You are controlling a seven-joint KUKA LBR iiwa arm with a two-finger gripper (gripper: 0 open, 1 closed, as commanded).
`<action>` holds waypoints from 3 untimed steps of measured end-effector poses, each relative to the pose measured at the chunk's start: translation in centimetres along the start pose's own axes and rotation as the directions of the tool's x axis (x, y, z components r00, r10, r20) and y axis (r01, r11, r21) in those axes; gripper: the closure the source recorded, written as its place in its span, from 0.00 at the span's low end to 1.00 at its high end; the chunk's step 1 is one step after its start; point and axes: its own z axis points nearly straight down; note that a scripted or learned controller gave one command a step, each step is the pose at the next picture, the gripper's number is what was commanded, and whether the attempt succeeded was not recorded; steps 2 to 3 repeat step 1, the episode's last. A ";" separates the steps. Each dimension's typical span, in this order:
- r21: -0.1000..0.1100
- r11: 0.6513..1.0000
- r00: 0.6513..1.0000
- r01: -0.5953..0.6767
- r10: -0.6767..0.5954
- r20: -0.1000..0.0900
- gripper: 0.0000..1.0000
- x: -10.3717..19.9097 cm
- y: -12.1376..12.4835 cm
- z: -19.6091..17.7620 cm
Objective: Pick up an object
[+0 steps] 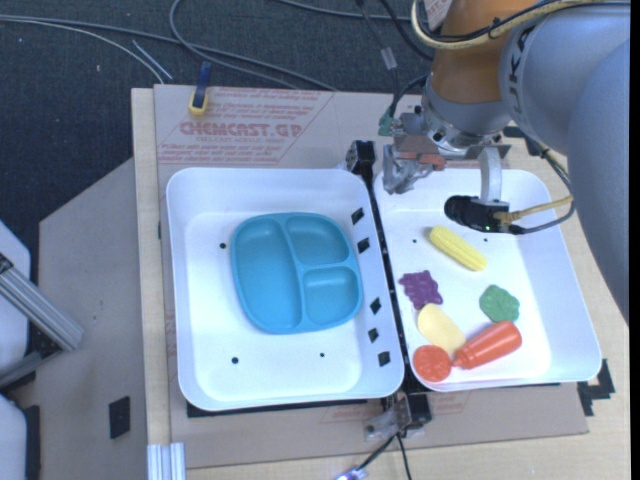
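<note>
Two shallow white bins sit side by side on the tabletop (250,133). The left bin (190,268) holds a blue divided plate (295,271) near its middle, tilted slightly. The right bin (560,298) holds the toy foods. A yellow corn cob (457,248) lies near that bin's centre. Toward five o'clock from it sits a green leafy piece (498,302), and toward seven o'clock a purple grape bunch (421,288). Just below the grapes is a pale yellow piece (439,325), which touches a round red-orange piece (432,363) at the bin's six o'clock edge. An orange carrot (490,345) lies beside these two, just below the green piece.

The arm reaches in from the upper right, its orange band (480,28) above the wrist. The hand (405,173) hangs over the right bin's eleven o'clock corner, near the divide between the bins and apart from the corn cob. It looks as if nothing sits between its fingers, though they are too blurred to tell whether they are spread or closed.
</note>
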 end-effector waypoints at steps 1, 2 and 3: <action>-0.004 1.000 1.000 0.000 0.000 0.000 1.00 4.9 0.2 -0.9; -0.004 1.000 1.000 0.000 0.000 0.000 1.00 4.9 0.2 -0.9; -0.004 1.000 1.000 0.000 0.000 0.000 1.00 4.9 0.2 -0.9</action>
